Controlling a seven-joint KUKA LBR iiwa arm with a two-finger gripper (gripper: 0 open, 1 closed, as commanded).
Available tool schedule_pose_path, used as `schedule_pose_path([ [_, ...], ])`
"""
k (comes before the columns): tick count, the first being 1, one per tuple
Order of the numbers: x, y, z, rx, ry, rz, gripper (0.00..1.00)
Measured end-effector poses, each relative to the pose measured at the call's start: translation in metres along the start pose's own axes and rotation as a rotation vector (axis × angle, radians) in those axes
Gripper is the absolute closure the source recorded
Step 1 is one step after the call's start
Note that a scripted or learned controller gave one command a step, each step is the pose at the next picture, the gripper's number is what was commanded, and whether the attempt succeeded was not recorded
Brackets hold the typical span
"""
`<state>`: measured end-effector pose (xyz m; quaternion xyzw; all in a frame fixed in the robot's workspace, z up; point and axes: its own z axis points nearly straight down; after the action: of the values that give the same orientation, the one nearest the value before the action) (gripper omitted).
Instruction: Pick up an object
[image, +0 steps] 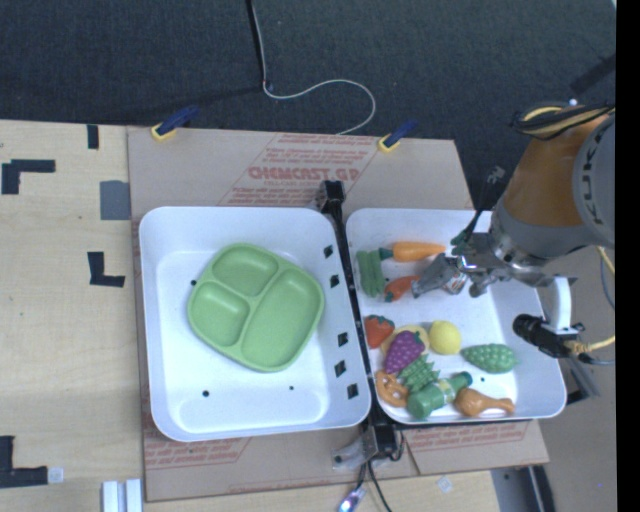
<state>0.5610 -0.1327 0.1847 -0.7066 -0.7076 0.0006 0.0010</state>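
End effector (432, 281) hangs low in the right bin (520, 400), beside the carrot (418, 250); whether it is spread is unclear. For a clean pick, it should probably centre on the carrot, clear of the pepper (371, 270).

**One fixed camera, high over the bench**

I work from a single view, mounted above the bench (60, 300) and looking down at a slant. It sits far enough back that both white bins fit whole: the left bin (165, 330) near the picture's middle, the right bin (530, 385) toward its right side. The bench's far edge lies near the top, with dark floor (120, 50) beyond it, and its near edge runs out at the bottom. The arm (560, 190) enters from the right. With one camera, no second view overlaps this one.
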Motion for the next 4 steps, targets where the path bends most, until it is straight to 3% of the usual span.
schedule_pose_path([
  [1, 0.068, -0.037, -0.024, 0.001, 0.003, -0.006, 0.0],
  [2, 0.064, -0.036, -0.033, 0.002, 0.001, -0.002, 1.0],
  [3, 0.122, -0.034, -0.214, -0.02, 0.001, -0.008, 1.0],
  [4, 0.114, -0.079, -0.298, -0.012, 0.0, -0.001, 1.0],
])
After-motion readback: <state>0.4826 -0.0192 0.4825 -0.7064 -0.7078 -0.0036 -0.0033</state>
